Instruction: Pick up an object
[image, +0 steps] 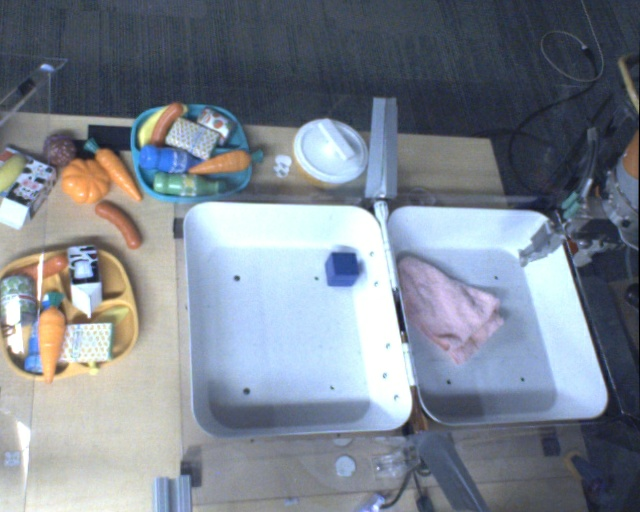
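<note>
The gripper (545, 243) is seen at the right bin's (575, 395) two-o'clock corner — whether it is apart or together cannot be told. One pink cloth (452, 308) lies crumpled at that bin's centre-left, toward eight o'clock from the gripper, its long axis running from ten to four. One blue cube (342, 267) sits in the left bin (215, 400) — farther off, toward nine.
</note>
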